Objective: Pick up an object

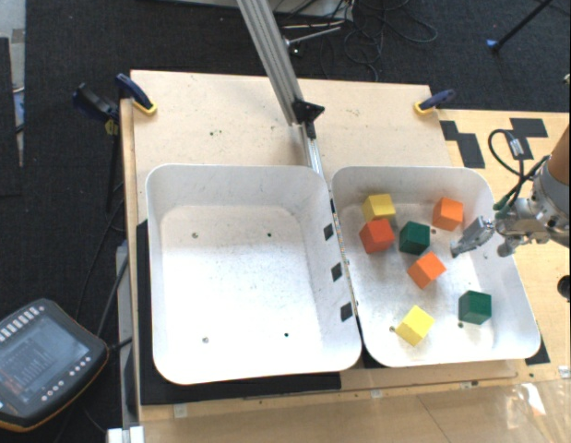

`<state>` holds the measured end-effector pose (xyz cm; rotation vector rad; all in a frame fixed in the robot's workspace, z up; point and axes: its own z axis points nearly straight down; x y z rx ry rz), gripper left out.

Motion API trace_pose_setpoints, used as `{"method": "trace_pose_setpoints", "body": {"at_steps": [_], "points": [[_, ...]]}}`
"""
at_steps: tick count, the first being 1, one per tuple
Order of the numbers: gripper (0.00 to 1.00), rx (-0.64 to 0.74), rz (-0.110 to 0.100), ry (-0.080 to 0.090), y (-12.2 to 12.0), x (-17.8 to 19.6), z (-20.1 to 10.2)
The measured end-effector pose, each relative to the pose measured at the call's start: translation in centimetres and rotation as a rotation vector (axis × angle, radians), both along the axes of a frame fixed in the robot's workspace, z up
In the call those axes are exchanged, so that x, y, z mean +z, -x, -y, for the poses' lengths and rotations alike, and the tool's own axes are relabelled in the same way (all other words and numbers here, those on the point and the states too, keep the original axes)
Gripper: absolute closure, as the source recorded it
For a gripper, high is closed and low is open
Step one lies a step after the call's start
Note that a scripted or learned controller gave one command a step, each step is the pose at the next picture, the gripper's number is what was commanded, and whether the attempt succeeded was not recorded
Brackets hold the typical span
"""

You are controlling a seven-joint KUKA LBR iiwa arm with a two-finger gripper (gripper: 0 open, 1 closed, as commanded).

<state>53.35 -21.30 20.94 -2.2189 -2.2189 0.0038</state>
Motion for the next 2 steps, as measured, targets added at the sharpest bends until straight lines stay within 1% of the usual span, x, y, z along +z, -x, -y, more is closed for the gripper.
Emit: {"method": "trace_pose_setpoints", "body": {"at_steps": [1, 2], "points": [[0.00, 0.000, 0.000, 0.000, -0.5, -4.5, -0.2], [0.00, 0.000, 0.005, -0.002, -0.8, -8.6, -0.9]]}}
